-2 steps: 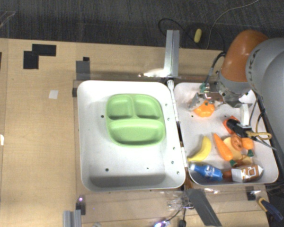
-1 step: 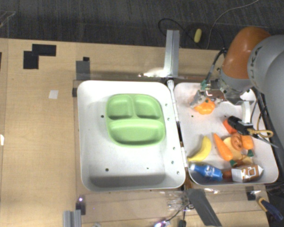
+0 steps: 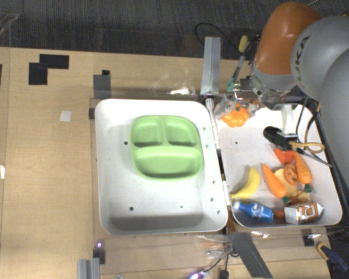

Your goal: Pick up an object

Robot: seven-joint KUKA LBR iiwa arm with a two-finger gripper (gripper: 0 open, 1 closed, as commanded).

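Reach step: gripper (image 3: 239,100) at upper right bin (image 3: 244,150) corner over orange toy (image 3: 235,117); finger state unclear. Next: descend, close.

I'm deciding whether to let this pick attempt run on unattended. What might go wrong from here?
1. The gripper sits at the right bin's far corner over the orange toy; so close to the wall, the fingers may catch the rim or push the toy into the corner.
2. The carrots, banana and blue bottle lie crowded; a grab there could snag two things.
3. Loose cables trail across the bin and might get caught.
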